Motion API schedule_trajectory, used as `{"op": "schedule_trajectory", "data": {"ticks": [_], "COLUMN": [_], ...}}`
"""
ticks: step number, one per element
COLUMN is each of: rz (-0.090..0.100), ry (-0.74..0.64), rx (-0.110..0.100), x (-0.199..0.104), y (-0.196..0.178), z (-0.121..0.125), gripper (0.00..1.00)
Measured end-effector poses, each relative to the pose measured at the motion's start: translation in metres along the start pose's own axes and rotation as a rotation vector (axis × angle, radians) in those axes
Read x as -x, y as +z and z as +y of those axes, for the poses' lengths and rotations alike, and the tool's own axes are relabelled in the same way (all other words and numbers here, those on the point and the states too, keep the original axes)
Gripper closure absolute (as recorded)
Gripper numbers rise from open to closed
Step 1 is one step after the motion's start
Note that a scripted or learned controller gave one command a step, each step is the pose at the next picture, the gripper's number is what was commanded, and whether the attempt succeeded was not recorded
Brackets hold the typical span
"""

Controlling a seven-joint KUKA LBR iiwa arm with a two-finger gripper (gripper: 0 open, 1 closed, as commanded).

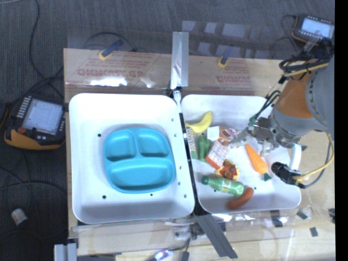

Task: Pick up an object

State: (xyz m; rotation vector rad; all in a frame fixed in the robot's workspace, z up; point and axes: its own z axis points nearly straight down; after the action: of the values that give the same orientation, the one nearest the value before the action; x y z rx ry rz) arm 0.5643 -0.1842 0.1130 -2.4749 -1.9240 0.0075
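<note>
Overhead, arm (304, 99) reaches in from right; gripper (260, 139) low over right bin (283, 197), finger state unclear. Tapered orange carrot (255, 158) just beside it; glossy green bottle (224, 185) nearby.

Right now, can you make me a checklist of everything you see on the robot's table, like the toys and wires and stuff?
Surface: bench bearing two white bins side by side.
Job's things: right bin holds a banana, carrot, green bottle, sausage, green pepper and small packets.
Clutter: left bin holds a blue divided plate.
Grippers: gripper low over the right bin beside the carrot; finger state hard to judge.
Cables: yellow and black cables by the arm; black cords on the floor.
Surroundings: grey carpet, control pendant at left, another at top right.
</note>
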Motion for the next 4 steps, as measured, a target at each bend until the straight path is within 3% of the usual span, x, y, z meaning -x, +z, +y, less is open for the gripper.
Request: {"op": "schedule_trajectory", "data": {"ticks": [1,2,3,4], "rz": [0.009,-0.007,0.003,0.001], "ry": [-0.245,-0.315,-0.406,-0.407], "rx": [0.012,0.021,0.025,0.024], "x": [0.022,-0.031,0.024,0.024], "y": [0.023,0.024,0.022,0.016], "z": [-0.007,0.009,-0.002,-0.002], "gripper": [0.0,0.0,0.0,1.0]}}
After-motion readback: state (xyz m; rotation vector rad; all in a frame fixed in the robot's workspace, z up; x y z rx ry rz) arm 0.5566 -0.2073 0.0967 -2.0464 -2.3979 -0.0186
